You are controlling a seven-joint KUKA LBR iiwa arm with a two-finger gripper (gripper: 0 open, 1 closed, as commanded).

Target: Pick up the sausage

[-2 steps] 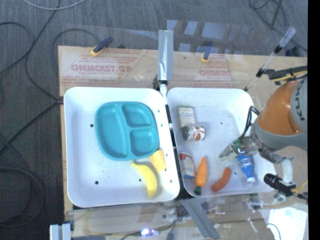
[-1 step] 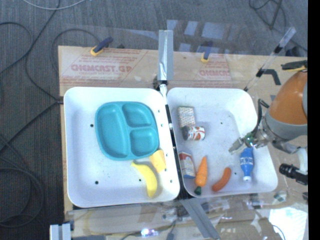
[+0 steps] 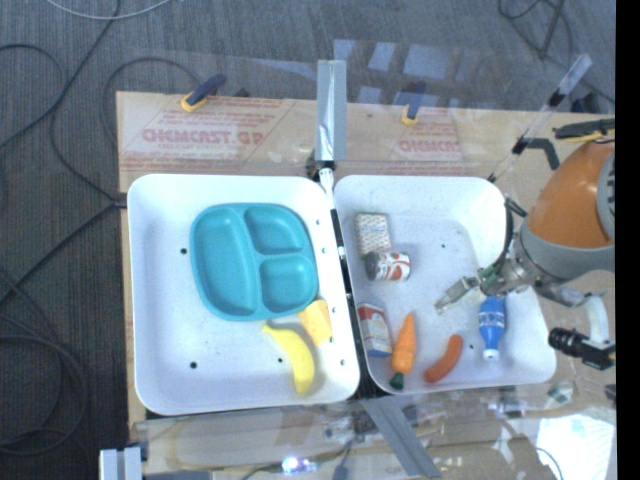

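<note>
gripper [image 3: 462,290] fingers spread, holding nothing | one sausage [image 3: 444,359] just below it | one carrot [image 3: 403,342] lower-left | one bottle [image 3: 490,325] beside

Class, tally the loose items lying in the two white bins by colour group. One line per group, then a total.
Yellow: 2, curved yellow banana, yellow wedge
Orange or red-brown: 2, orange carrot, red-brown sausage
Blue: 2, divided blue plate, blue bottle
White-mixed packaging: 3, checked box, can, packet
Total: 9

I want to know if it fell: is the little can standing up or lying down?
Lying down. The can rests on its side on the right bin's floor, its round end facing left.
</note>
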